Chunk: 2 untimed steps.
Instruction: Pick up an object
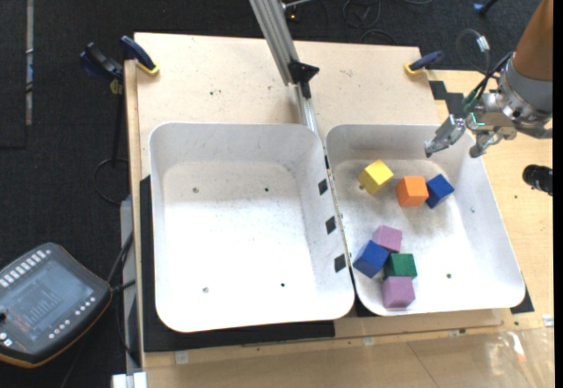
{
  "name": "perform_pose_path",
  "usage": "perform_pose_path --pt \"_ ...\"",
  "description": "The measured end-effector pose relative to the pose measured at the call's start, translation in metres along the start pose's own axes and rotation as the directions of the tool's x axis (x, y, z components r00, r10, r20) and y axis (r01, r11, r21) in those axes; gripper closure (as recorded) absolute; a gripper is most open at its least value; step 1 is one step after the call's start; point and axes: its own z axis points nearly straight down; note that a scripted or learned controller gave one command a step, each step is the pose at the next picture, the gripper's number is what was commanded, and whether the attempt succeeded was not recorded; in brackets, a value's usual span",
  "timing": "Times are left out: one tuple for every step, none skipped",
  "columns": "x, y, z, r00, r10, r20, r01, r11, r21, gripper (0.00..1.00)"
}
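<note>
Open gripper (pixel 459 140) poised above the right bin's far corner, carrying nothing.

Its two fingers are spread apart with nothing between them, and it hangs over the back rim of the right bin (pixel 501 228), likely clear of the walls before a descent. Nearest below sit a blue cube (pixel 439 190) touching an orange cube (pixel 412 191), with a yellow cube (pixel 376 176) just beside them; any could serve as the object to pick up. Toward the front, a tight cluster: pink block (pixel 388 238), second blue cube (pixel 372 258), green cube (pixel 403 266), purple cube (pixel 398 291). The yellow cube has the most open floor around it; the bin's right side offers room, while the left bin (pixel 176 228) lies well apart.
</note>
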Motion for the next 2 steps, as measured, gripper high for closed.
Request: perform_pose_path --pt "0.0 0.0 0.0 1.0 0.0 0.0 0.0 1.0 0.0 0.0" --pt "0.001 0.007 0.06 1.0 0.0 -0.002 0.0 1.0 0.005 0.0"
